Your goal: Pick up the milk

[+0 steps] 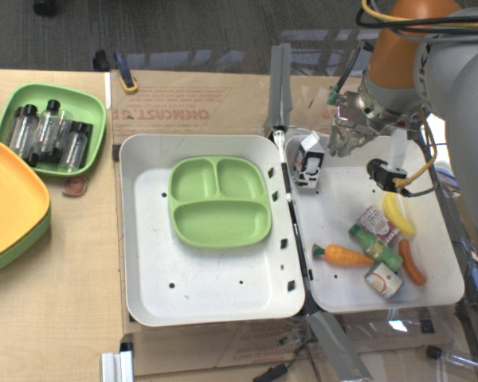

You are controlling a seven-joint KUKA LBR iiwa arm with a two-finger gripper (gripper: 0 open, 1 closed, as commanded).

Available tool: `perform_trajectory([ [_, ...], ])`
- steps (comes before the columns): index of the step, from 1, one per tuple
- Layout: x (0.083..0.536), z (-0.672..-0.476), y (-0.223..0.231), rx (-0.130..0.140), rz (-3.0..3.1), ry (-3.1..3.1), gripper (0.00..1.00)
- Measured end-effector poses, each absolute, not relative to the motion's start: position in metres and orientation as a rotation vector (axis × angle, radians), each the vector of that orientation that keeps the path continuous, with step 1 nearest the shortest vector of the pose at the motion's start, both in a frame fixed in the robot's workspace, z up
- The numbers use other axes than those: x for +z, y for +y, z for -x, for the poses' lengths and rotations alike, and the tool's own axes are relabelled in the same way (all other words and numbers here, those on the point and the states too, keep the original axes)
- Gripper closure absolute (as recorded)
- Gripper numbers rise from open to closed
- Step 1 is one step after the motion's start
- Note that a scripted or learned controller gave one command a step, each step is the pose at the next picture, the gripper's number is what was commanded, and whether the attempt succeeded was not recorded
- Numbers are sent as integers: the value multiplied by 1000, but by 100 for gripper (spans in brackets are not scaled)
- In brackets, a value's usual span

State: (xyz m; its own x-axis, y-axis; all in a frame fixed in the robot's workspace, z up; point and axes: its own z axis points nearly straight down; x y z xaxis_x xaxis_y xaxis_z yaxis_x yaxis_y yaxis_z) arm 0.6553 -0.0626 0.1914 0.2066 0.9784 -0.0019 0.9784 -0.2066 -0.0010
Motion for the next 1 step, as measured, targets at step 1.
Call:
perform_trajectory([
  [1, 191, -632, -50, -5, -2377, 2056, 100],
])
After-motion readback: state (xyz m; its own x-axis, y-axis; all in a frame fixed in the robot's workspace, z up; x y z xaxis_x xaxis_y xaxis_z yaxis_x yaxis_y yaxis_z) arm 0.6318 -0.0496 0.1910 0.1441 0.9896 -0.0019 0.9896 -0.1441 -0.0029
